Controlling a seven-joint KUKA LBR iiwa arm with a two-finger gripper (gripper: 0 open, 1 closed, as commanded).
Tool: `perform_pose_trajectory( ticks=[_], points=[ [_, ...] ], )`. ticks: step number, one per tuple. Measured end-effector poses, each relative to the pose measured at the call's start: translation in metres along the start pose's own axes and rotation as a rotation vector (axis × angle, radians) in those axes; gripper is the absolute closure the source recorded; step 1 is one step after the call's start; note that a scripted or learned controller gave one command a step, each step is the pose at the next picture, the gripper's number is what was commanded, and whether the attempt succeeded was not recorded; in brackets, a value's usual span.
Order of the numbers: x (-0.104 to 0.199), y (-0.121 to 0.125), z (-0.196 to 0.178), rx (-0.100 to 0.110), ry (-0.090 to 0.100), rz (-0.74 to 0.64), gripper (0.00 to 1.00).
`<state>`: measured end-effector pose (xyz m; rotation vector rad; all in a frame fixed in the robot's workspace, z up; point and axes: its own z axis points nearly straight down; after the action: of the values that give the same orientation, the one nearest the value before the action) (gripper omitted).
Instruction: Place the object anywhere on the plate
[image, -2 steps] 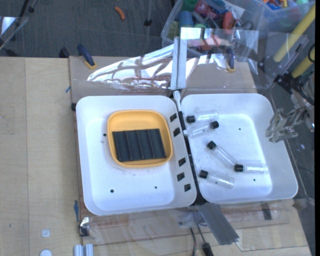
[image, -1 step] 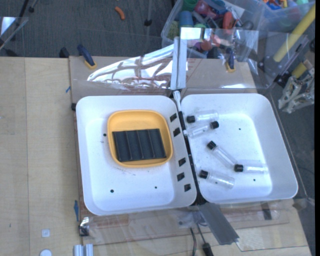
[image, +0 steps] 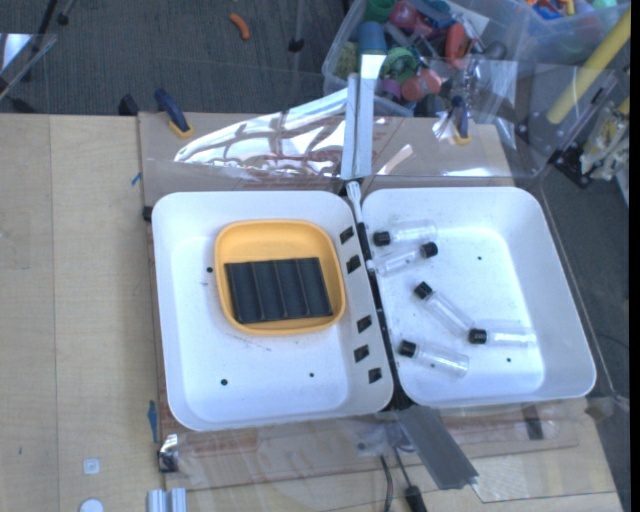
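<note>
Glossy white plastic bins (image: 190, 390) — clear vials (image: 443, 308), matt yellow plate (image: 232, 242).

The plate (image: 279, 240) is orange-yellow with a dark grey ribbed insert (image: 278, 289); both bins (image: 190, 380) are white; the clear tubes (image: 443, 308) have black caps.

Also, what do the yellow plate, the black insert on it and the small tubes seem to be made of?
Yellow plate: probably matte plastic, even colour, soft rounded rim.
Black insert: looks like rubber or dull plastic, ribbed, without shine.
Tubes: clear plastic or glass, see-through bodies with black caps; I cannot tell which.
</note>
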<state>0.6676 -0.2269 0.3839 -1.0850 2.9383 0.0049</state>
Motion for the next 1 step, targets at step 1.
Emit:
perform_pose_trajectory(
  ticks=[1],
  points=[
    [0.0541,0.0498,0.0240,-0.007,0.004,-0.270,1.00]
  ],
)
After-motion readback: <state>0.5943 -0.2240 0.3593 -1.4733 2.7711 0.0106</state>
